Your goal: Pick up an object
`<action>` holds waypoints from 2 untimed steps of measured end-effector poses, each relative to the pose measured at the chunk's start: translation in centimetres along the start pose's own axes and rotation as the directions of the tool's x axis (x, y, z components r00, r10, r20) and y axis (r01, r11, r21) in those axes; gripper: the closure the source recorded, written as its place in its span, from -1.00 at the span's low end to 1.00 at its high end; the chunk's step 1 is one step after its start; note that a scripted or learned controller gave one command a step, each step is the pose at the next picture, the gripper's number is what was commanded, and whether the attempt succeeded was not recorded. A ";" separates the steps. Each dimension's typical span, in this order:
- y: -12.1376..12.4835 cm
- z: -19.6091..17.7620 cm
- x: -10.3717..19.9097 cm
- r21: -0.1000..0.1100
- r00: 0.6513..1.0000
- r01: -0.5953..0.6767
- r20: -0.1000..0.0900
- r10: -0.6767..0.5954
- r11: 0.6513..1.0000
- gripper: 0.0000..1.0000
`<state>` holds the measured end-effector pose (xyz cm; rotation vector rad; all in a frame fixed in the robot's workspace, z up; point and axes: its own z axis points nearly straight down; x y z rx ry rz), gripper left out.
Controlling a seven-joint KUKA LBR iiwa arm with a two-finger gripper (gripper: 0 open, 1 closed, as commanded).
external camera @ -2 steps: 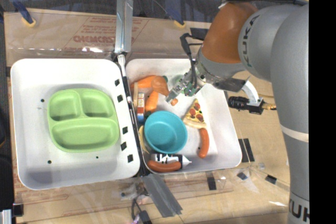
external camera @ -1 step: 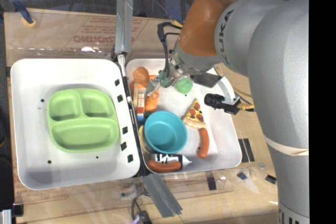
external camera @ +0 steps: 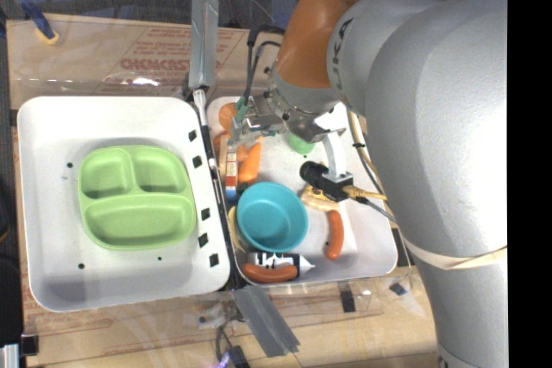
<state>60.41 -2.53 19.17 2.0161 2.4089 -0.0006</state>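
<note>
My gripper [external camera: 244, 127] hangs low over the back left part of the right bin [external camera: 369, 258], just above an orange carrot [external camera: 249, 165]. I see nothing held in it. A blue bowl [external camera: 271, 216] stands in front of the carrot. A red-orange sausage [external camera: 334, 235] lies to the right of the bowl. Another sausage [external camera: 267, 274] lies against the bin's front wall, beside a small black-and-white item [external camera: 281, 261]. A green object [external camera: 301, 143] peeks out under the wrist. The arm hides the right and back parts of this bin.
The left bin [external camera: 43, 185] holds a green divided plate [external camera: 135, 196]. A pale orange item [external camera: 226, 114] lies at the right bin's back left corner, and a thin colourful item [external camera: 230, 174] runs along its left wall. A yellowish piece [external camera: 316, 200] sits right of the bowl.
</note>
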 end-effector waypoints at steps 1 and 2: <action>0.8 -4.1 -0.8 0.001 0.983 -0.181 0.000 0.181 0.983 1.00; 4.4 -4.4 1.9 0.000 0.999 0.035 0.001 -0.035 0.999 1.00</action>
